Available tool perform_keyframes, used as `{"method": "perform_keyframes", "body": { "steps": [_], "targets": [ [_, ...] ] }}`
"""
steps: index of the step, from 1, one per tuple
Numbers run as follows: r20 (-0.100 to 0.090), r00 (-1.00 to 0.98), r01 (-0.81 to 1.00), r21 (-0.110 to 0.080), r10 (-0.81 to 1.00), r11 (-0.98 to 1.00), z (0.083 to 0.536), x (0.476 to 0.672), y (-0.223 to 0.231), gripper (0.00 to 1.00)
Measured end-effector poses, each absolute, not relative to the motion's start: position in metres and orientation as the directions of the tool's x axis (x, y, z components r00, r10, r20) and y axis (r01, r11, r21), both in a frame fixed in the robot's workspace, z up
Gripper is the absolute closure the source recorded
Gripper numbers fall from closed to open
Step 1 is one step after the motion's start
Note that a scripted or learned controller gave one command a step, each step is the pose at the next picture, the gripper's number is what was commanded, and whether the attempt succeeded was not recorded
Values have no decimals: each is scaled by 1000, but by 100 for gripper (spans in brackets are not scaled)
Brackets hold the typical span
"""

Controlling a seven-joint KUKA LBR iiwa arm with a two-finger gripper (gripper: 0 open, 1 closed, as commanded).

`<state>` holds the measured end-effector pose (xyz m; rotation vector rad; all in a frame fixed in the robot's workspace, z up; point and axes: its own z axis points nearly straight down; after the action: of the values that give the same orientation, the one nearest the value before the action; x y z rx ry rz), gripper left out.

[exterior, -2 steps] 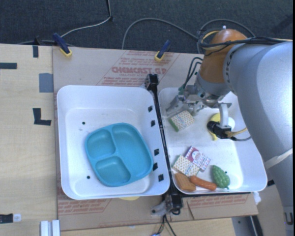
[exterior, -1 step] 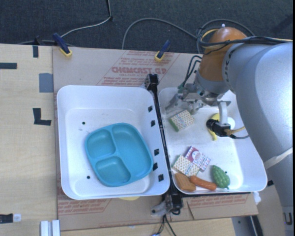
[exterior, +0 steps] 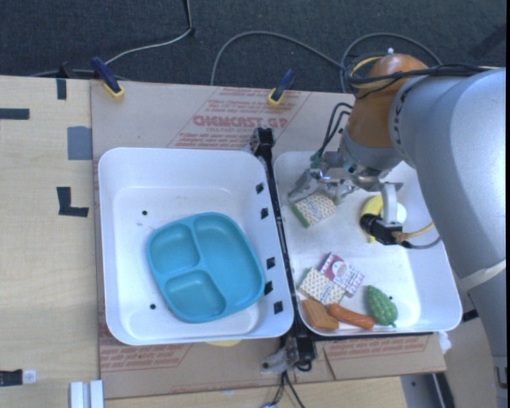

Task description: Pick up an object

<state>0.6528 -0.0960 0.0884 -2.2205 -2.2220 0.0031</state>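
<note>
My gripper [exterior: 325, 182] hangs over the upper left part of the right bin [exterior: 425, 270], at the end of the grey arm with its orange band [exterior: 376, 109]. Just below it a small checkered packet with a green edge [exterior: 314, 209] lies on the bin floor; whether the gripper touches it I cannot tell. To the right of the gripper a yellow piece [exterior: 374, 213] is partly covered by the arm's black and white fitting. Along the bin's front lie a red and white packet [exterior: 341, 272], a checkered cracker [exterior: 320, 289], a brown roll [exterior: 319, 315], a carrot [exterior: 352, 317] and a green bumpy vegetable [exterior: 380, 305].
The left bin [exterior: 119, 228] holds a blue divided plate [exterior: 206, 266]. A black-clipped wall [exterior: 270, 219] separates the two bins. The arm's bulk covers the right bin's far right side. Cables run behind the bench at the top.
</note>
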Motion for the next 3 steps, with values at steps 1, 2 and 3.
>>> {"method": "perform_keyframes", "body": {
  "steps": [1,2,3],
  "targets": [
    [0,-2,1000,-1,1000,2,90,668,-96,0],
    [-2,-1,1000,1,1000,1,85,662,-94,0],
    [-1,-2,1000,3,1000,2,186,669,-72,0]
  ]
}}
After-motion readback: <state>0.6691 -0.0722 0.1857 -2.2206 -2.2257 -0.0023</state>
